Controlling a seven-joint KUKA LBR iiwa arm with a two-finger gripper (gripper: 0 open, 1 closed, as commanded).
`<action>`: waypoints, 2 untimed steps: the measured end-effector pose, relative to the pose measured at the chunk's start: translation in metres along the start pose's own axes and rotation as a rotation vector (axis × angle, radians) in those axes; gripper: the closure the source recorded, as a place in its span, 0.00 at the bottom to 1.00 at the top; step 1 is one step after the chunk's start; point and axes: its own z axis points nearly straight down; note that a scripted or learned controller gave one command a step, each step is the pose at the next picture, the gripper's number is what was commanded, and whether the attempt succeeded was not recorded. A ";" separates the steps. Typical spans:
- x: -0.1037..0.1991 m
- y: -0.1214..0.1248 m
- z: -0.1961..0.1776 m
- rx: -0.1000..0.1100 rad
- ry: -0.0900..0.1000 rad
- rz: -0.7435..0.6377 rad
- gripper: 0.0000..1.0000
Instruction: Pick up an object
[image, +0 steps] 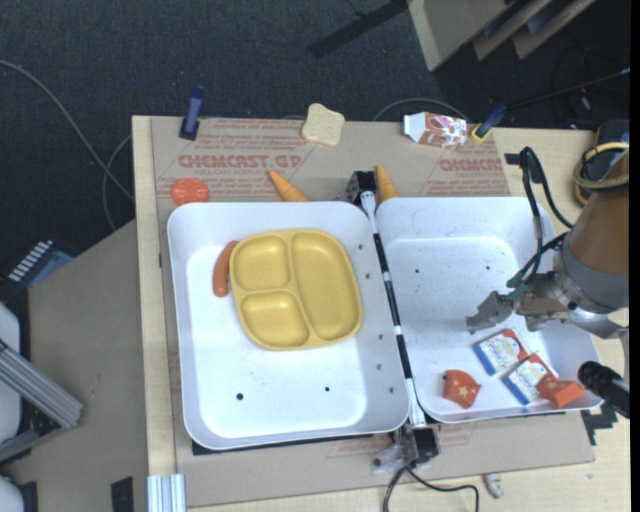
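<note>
Lower edge of the frame first: a tangle of cable and a clamp (408, 452) sit at the bench front, just below the seam where the two bins meet.

Right bin (440, 230), lower right corner: a red strawberry-shaped piece (460, 387) lies on the floor of the bin. Beside it to the right, two small blue-and-white packets lie tilted, the upper packet (499, 351) and the lower packet (528, 377) just beside each other. An orange piece (566, 394) rests against the lower packet at the bin's right rim.

My pincer (490, 313) hangs over the right bin at centre right of the frame, directly above the upper packet and near it. Whether its fingers are apart or together I cannot tell from this angle. Nothing is visible between them. My arm enters from the right edge, orange band (605, 236) above the wrist.

Left bin (200, 330): a yellow divided plate (296, 288) with three compartments sits in the upper middle. A red sausage (221, 270) lies just beside the plate's left edge, roughly upright in the frame.

Beyond the bins, on the brown board: an orange disc (188, 190) at upper left, a carrot (287, 187) touching the left bin's top rim, a slice of bread (323, 124) at upper centre, and a crumpled wrapper (436, 129) at upper right.
</note>
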 end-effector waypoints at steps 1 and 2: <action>-0.080 0.025 0.112 -0.002 -0.002 0.001 0.00; -0.088 0.001 0.022 -0.003 -0.002 0.000 0.00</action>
